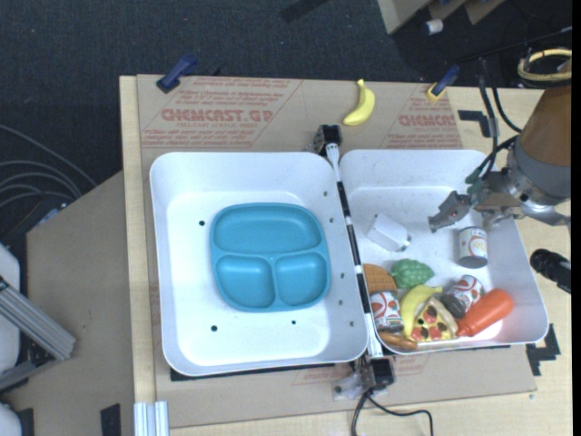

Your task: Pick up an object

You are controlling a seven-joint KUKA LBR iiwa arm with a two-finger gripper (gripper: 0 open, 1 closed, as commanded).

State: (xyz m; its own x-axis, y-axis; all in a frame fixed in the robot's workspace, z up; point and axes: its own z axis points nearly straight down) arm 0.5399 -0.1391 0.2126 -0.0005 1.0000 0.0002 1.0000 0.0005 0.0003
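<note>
As we look down at a slant from the fixed camera, we see the grey arm with its orange band reaching in from the right, its pincer (451, 214) hanging over the right white bin (408, 166) with fingers spread and nothing between them. Just beside it, lower right, stands a small silver can (472, 245). A white block (388, 234) lies to the pincer's left. Along the bin's near edge we find a green leafy toy (412, 272), a yellow banana (414, 303), an orange carrot (487, 311) and a pizza slice (438, 323) crowded together. The left white bin (182, 243) holds a blue three-compartment plate (270, 254). Another small yellow banana (360, 105) rests on the tabletop (236, 112) beyond both bins.
</note>
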